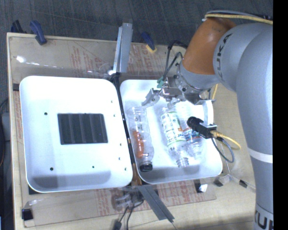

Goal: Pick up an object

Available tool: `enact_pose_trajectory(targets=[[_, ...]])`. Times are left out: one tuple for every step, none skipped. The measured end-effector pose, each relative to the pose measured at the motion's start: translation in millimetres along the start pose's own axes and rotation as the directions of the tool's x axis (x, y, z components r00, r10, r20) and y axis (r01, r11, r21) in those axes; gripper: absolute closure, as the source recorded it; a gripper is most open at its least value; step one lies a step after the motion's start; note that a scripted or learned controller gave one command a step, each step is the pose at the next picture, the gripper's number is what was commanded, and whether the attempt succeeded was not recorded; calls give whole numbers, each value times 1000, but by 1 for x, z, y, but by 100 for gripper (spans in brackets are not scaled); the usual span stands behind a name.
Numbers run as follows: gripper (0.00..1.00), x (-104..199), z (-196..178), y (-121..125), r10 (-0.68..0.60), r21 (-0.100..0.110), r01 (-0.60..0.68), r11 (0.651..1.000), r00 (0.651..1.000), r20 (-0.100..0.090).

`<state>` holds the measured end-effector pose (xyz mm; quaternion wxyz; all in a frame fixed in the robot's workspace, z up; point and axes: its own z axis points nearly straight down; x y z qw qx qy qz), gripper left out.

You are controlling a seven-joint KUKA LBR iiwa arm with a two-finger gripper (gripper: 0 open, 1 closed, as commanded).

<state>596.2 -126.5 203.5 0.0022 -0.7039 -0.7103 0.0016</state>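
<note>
camera view: grey two-finger gripper (pixel 164 94) at far edge of right white bin (pixel 209 167), fingers apart, holding nothing. clear labelled plastic bottle (pixel 173 131) mid-bin. best lowered astride bottle's width, closed squarely, avoiding neighbouring bottle.

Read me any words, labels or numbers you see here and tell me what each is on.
"KUKA", partly visible, on the grey arm.
"KU", cut off, low on the arm's base.
Red print on the bench board: too blurred to read.
Label on the clear bottle: too small to read.
</note>
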Motion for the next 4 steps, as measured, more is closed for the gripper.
enact_pose_trajectory(targets=[[0, -84, 74, -11, -85, -2, 85, 996, 996, 1], [0, -64, 111, 4, -200, -4, 200, 980, 980, 3], [100, -64, 100, 5, -204, -5, 204, 979, 979, 3], [100, -29, 15, -12, -267, -4, 267, 964, 964, 2]])
